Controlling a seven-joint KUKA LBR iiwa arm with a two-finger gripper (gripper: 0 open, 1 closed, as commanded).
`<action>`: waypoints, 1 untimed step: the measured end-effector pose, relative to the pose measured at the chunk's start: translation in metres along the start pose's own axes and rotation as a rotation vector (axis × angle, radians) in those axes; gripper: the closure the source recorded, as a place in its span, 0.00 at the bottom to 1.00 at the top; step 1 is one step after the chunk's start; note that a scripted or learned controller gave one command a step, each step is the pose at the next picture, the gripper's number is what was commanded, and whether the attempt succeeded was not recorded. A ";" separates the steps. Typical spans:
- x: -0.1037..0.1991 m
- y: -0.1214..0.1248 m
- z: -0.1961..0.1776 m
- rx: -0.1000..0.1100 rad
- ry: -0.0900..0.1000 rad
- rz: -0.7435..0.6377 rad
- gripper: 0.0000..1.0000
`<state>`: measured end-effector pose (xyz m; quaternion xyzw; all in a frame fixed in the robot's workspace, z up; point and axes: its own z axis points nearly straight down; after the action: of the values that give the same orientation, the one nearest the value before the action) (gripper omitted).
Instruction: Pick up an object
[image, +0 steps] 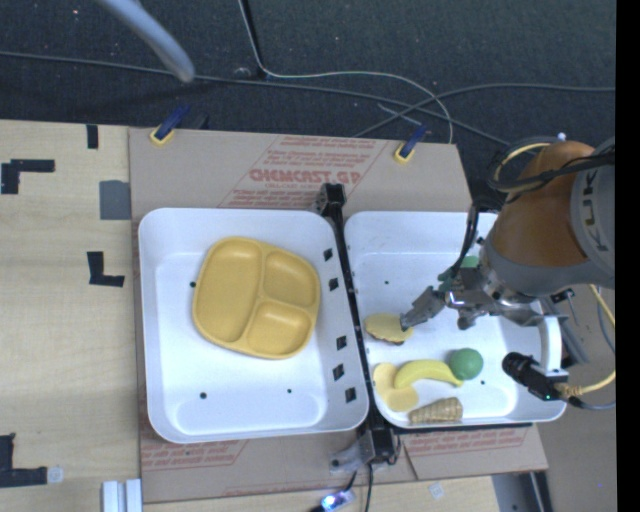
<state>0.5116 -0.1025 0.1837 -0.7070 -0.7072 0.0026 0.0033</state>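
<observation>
In the right bin (380, 240), the arm's gripper (440, 305) hung low over the toy food.

The bin held a banana (425, 373), green ball (465, 362), cone (436, 410) and a flat yellow piece (385, 329); that piece lay nearest, just left of and below one finger (418, 312). Whether the jaws were open or closed could not be told.

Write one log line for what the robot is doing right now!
end effector: low in right bin, by flat yellow piece | banana, green ball, cone: lying loose | yellow plate: left bin
</observation>
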 end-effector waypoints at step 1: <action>0.003 -0.003 0.065 0.000 0.000 0.000 0.00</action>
<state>0.5080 -0.0991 0.1192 -0.7069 -0.7073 0.0026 0.0034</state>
